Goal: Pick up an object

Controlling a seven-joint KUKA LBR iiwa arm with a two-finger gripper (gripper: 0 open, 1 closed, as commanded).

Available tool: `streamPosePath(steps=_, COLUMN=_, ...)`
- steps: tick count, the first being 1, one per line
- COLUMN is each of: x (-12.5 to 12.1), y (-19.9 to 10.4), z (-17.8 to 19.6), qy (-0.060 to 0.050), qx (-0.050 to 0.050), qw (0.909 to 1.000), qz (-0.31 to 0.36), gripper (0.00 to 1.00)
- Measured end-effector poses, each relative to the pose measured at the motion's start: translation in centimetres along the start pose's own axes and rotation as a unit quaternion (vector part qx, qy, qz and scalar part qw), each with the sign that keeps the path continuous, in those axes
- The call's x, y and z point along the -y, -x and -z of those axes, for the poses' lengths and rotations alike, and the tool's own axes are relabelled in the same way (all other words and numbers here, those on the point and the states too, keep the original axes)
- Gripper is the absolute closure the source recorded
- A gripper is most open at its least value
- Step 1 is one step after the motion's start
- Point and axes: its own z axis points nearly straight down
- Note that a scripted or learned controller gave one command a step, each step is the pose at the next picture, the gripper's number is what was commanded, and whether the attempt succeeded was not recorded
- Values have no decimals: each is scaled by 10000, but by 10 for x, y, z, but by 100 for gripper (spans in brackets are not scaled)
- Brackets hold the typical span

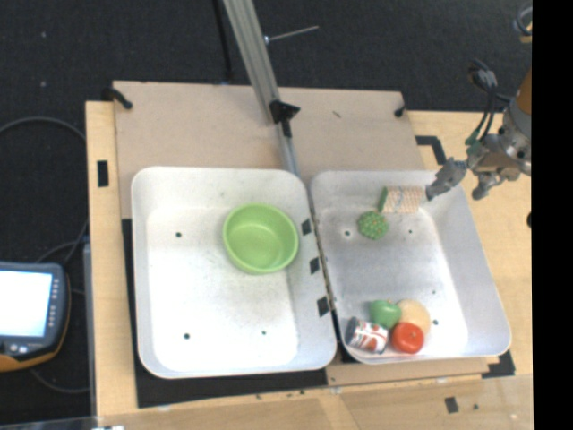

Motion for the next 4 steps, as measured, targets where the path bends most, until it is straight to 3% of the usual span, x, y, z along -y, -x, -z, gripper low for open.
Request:
streamPosePath(steps=1, x=0, y=0, z=0, qy=-2, qx=4, qw=10000, qz=2, gripper=0)
streamPosePath(steps=4, x=-21, y=2, z=-165, qy=-29, qx=-3, qw=10000, qz=4, gripper=0)
